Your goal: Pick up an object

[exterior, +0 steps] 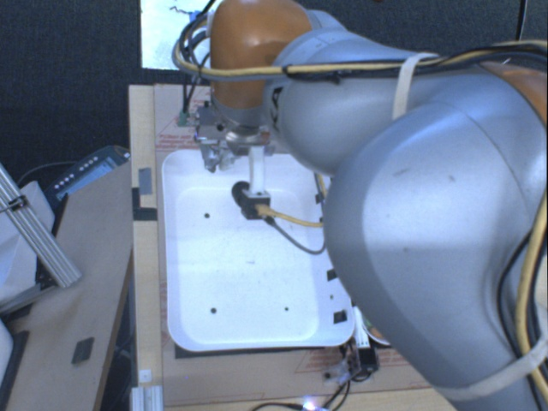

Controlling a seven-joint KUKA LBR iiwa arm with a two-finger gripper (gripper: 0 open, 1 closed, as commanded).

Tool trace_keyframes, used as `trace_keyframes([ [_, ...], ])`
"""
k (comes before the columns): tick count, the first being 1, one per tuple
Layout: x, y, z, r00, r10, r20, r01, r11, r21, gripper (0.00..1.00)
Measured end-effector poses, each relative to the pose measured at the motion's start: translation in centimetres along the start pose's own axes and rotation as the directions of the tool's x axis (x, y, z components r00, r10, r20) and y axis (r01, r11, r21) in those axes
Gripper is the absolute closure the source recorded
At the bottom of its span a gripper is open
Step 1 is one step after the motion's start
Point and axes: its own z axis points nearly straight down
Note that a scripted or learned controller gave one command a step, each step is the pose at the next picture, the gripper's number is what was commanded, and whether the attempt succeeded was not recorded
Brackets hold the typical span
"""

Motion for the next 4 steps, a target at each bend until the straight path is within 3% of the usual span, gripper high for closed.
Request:
trace_keyframes([
  [1, -0.3, 0.4, 2.2, 1.000, 0.001, 0.004, -0.001, 1.000, 0.008, 1.00],
  [2, -3.9, 0.1, 10.4, 1.000, 0.009, 0.007, -0.009, 1.000, 0.014, 1.00],
  [3, -0.1, -4.8, 10.0, 1.000, 0.001, 0.004, -0.001, 1.000, 0.013, 1.00],
  [4, -0.3, 0.6, 3.5, 1.000, 0.002, 0.002, -0.002, 1.000, 0.002, 1.00],
])
